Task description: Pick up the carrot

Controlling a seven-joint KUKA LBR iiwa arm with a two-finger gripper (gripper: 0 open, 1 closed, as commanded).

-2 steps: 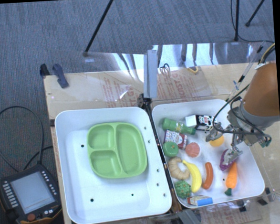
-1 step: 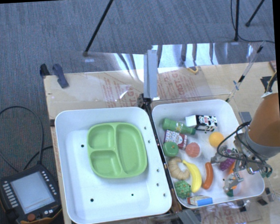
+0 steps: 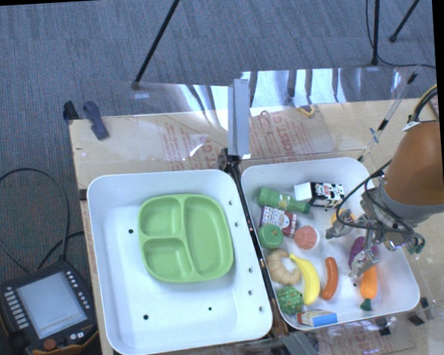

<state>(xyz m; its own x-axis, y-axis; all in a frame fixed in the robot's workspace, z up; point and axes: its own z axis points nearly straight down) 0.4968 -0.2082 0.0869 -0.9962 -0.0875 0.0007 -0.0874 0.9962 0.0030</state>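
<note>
Carrot [image 3: 368,284] is seen lying in the right bin [image 3: 403,298], near its front right corner, just beside a purple vegetable [image 3: 357,249]. The gripper [image 3: 373,254] is poised right above its upper end; whether it is released or clenched cannot be told. A miss is judged likely if the purple vegetable is caught instead. A banana [image 3: 308,278], sausage [image 3: 331,277] and broccoli [image 3: 290,300] are held there too, while a green plate [image 3: 186,237] sits in the left bin [image 3: 119,317]

Arm [image 3: 418,168] cut off by right edge. Gripper [image 3: 368,255] partly hides purple item [image 3: 356,248]; its kind unclear. Carrot [image 3: 368,284] top under fingertips; grasp unclear. Small box [image 3: 317,318] label unreadable.
</note>
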